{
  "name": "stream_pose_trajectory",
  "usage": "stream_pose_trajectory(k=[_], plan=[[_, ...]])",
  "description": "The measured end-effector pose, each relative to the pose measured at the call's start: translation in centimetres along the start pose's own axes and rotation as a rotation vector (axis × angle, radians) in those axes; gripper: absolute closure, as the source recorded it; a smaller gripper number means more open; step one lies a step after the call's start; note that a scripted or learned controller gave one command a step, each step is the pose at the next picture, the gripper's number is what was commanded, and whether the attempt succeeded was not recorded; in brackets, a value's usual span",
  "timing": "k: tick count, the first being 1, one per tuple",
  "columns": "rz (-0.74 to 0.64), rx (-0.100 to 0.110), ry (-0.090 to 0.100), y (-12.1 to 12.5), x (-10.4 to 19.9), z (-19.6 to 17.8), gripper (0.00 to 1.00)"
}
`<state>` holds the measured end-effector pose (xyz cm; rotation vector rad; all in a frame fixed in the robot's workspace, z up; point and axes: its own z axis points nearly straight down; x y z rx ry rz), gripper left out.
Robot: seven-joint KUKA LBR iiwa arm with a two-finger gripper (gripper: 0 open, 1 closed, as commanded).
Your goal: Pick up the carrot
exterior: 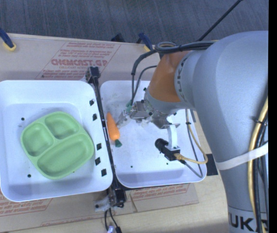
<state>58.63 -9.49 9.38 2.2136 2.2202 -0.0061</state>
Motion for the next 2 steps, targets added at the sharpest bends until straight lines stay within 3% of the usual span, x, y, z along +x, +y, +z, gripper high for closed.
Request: stream_pose_trajectory(k=[2], plan=[[0.001,0.0,0.001,-0.12,-0.01,0.0,0.0]])
